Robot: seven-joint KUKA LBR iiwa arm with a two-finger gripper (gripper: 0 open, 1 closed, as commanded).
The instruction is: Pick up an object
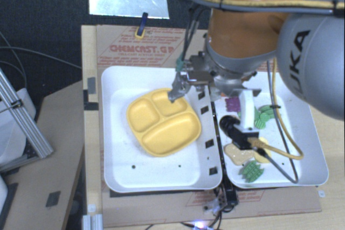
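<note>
So the yellow plate [163, 127], the three-compartment kind, sits flat in the left bin [116, 116], roughly in the middle and turned at a bit of an angle. The gripper [176, 95] is right down at the plate's upper right rim, over the small compartment on that side. It looks like it's touching or just about touching the edge. Honestly can't tell whether it's open or clamped from this angle, and I don't see the plate actually caught in it, so I wouldn't call it held.

The arm [253, 13] comes in from the right of the plate, and its big orange band looms above and to the right.

Everything else is off to the plate's right, in the right bin [307, 153]. There's a small purple piece [233, 103] nearest the plate's top corner and a green piece [265, 116] a bit further right. A beige flat thing [237, 154] lies level with the plate's lower edge, and another green piece [252, 171] is just below that.

Beyond the plate's far side, the cardboard sheet [137, 48] with red lettering pokes out from under the bins.
</note>
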